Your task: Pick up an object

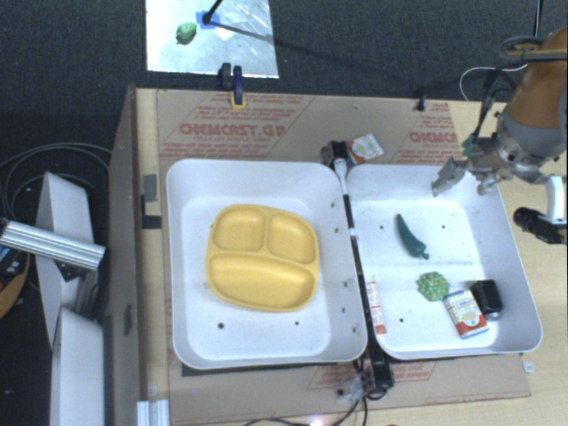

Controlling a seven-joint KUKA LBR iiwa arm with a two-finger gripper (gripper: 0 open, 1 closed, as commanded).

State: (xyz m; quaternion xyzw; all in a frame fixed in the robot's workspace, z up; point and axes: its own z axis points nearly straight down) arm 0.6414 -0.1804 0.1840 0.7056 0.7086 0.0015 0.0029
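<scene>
The right bin (506,264) holds a dark green pepper-like piece (410,236) near its middle. A bumpy green ball (432,285) lies below that piece. A small red and white carton (465,313) and a black block (485,297) lie side by side in the near right corner. My gripper (466,180) hovers over the bin's far right corner, up and to the right of the green piece. Its fingers are open with nothing between them.
A yellow divided plate (263,257) lies in the left bin (191,238). A small packet (364,148) rests on the cardboard just behind the bins. A clamp (232,82) stands at the bench's far edge.
</scene>
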